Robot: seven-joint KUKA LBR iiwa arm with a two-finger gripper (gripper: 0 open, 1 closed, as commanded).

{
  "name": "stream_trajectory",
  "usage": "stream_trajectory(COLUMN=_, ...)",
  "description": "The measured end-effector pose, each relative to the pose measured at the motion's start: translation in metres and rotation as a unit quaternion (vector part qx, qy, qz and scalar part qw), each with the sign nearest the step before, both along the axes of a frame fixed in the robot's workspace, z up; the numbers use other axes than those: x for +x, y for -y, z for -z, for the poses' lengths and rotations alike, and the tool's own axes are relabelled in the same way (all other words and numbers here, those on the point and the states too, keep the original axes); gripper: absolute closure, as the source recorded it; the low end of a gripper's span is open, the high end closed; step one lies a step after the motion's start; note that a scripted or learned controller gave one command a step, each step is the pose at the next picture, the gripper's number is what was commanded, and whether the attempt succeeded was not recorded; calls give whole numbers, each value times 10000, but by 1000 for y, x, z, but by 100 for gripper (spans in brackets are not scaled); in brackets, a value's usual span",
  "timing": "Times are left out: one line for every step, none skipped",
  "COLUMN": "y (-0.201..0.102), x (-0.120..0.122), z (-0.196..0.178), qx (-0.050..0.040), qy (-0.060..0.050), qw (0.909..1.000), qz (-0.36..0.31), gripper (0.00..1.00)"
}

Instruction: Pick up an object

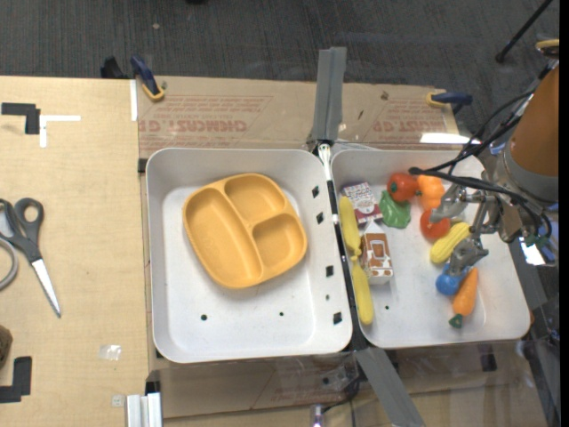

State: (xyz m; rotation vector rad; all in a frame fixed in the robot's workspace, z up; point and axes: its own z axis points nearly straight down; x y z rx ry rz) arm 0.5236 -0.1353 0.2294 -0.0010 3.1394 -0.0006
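Over the right bin, near its far-right side, my tool hangs among a cluster of toy food. Whether it is released or clenched I cannot tell; the metal parts blur into cables and toys at this slant.

Nothing is fixed as the target, so I judge by nearness. A yellow corn cob lies just beside my tool, on its left and a little below, its long axis running diagonally from lower left to upper right. A red tomato sits touching the cob's upper end, and an orange carrot with a blue piece at its side lies nearer the front rim, below my tool. A green pepper and a red pepper sit further left, towards the bin's middle.

The cob looks like the likeliest pick: it is closest, and a grasp across its short axis would suit it, meaning I close perpendicular to that diagonal. The risk is crowding, since the tomato presses against it and may get nudged or caught instead.

The left bin carries an orange divided plate, well apart from my reach now.
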Motion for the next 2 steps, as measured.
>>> stream_trajectory(y=30, x=29, z=116, qx=-2, qy=-1, qw=10000, qz=25, gripper=0)
stream_trajectory(y=74, x=2, z=136, qx=-1, qy=4, qw=10000, qz=-43, gripper=0)
